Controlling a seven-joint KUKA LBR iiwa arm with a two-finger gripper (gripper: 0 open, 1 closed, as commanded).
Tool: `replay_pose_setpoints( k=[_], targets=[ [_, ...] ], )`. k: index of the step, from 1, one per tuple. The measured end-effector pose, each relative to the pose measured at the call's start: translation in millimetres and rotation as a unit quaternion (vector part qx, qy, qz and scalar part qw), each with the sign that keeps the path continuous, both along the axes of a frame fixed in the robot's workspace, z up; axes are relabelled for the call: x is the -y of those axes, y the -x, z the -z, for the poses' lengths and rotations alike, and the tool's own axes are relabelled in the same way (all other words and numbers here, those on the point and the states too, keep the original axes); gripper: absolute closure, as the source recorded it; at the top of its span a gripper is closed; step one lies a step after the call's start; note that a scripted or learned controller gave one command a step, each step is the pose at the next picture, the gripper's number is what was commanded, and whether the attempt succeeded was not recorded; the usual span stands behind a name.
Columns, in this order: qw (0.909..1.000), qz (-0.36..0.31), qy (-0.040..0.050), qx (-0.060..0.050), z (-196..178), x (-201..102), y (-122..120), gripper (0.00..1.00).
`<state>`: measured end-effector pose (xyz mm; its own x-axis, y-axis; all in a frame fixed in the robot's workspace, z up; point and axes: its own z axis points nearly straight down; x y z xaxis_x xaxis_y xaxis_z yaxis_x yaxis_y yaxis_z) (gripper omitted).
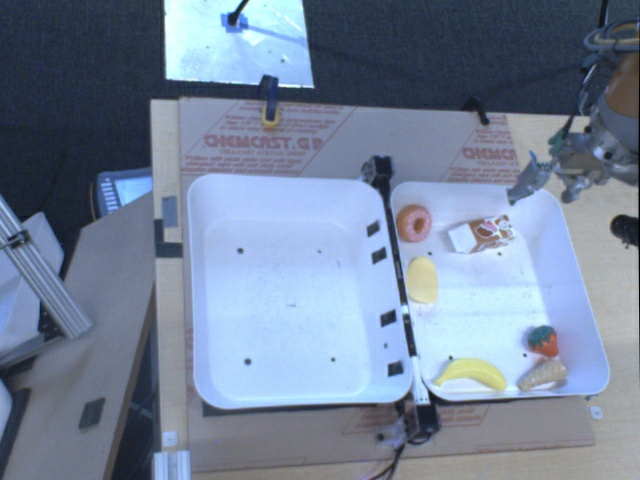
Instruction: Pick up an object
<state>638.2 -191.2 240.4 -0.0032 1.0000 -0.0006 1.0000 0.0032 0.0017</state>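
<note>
Bench: you've got a tan wooden top with a sheet of brown-papered board lying over it, red lettering printed across the top edge.
Bins: 2 shallow white trays side by side on that sheet, left bin and right bin, touching along a middle seam with black clips down it.
Right bin contents: 6 things for you to choose from. Pink donut up in the top left corner, a white and red carton just beside it, a pale yellow lemon-ish piece against the seam, a banana along the bottom wall, a strawberry and a tan cone-shaped piece at the lower right.
Gripper: gripper hangs over the right bin's top right rim, up and right of the carton. Both fingers look spread apart with nothing between them.
Room: dark carpet all round, a shiny metal plate on the floor above the bench, and an aluminium rail leaning in at your left.
</note>
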Motion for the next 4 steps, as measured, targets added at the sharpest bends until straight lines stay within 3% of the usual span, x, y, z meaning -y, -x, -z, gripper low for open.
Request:
replay_pose_setpoints(
  k=[1, 2, 4],
  targets=[
    [1.0, 0.0, -0.0016, 0.003, 140, 14, -32, 0.0],
    [0.9999, -0.003, 0.0027, 0.01, 116, 16, -36, 1.0],
    [0.9999, -0.007, 0.0042, 0.014, 93, 15, -39, 1.0]
  ],
)
